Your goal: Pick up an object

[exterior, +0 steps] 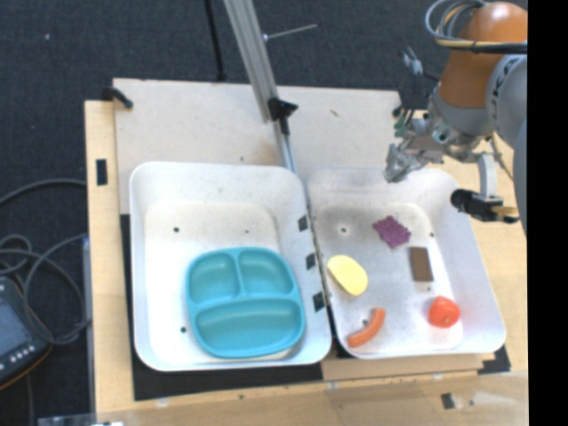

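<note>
My hand (401, 164) hangs over the right bin's (479, 264) far rim; I cannot tell its state. Below lie a purple piece (391, 232), brown block (421, 264), yellow lump (347, 275).

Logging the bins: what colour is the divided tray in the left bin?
Light blue, turquoise. The tray shows best in the camera view.

Even, fairly bright overhead light. The two shallow white plastic bins (222, 180) look slightly washed out, with soft shadows. The dark carpeted floor (53, 34) toward ten o'clock is dim and grainy. Overall focus is slightly soft.
</note>
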You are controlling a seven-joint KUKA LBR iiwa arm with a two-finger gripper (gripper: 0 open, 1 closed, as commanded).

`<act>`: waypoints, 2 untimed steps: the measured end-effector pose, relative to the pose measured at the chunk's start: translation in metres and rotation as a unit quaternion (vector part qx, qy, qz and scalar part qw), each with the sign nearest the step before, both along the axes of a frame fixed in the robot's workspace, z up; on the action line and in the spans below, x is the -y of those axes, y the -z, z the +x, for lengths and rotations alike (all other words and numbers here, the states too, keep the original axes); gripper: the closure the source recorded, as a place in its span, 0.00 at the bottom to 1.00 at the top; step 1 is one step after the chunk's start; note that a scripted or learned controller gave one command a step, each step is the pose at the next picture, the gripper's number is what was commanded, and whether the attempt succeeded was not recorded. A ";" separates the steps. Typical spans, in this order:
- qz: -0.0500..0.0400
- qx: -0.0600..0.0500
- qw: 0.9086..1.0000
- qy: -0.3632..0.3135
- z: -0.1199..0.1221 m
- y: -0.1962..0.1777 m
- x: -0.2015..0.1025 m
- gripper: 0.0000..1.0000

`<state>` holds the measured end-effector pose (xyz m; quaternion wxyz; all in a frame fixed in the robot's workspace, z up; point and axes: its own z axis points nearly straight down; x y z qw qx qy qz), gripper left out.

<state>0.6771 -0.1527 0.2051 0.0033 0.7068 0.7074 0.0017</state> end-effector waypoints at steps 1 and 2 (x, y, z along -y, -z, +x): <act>0.000 -0.001 1.000 -0.001 0.001 -0.033 0.001 1.00; 0.001 -0.004 1.000 -0.002 -0.016 -0.026 -0.040 1.00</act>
